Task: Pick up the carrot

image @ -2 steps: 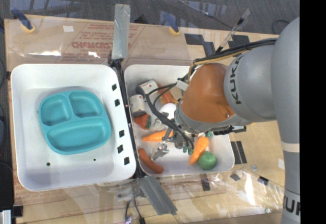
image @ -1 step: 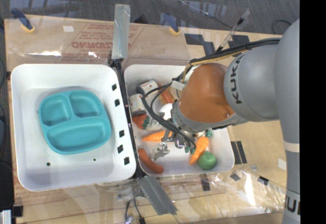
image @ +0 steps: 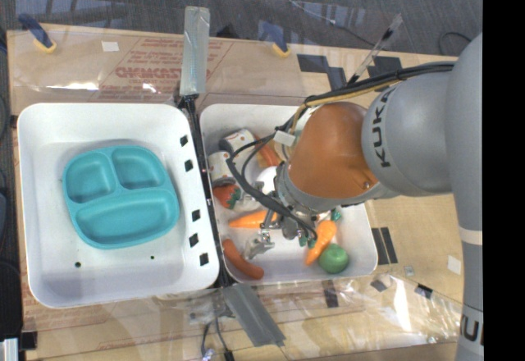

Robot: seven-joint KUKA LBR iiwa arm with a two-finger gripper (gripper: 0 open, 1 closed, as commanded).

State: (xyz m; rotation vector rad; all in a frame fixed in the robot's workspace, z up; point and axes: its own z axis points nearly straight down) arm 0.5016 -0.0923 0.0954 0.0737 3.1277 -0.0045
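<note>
The grey arm's two-finger gripper (image: 264, 243) hangs low in the right shallow white bin (image: 361, 224); whether its jaws are open or shut I cannot tell. A tapered orange carrot (image: 247, 220) lies just beside it, near a green ball (image: 333, 259)

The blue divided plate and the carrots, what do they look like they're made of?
The blue divided plate looks like moulded plastic: one even turquoise colour, soft sheen, rounded compartment walls. The carrots seem to be toy plastic too, judging by their flat, uniform orange and smooth surface, though real ones can't be ruled out from this view.
</note>
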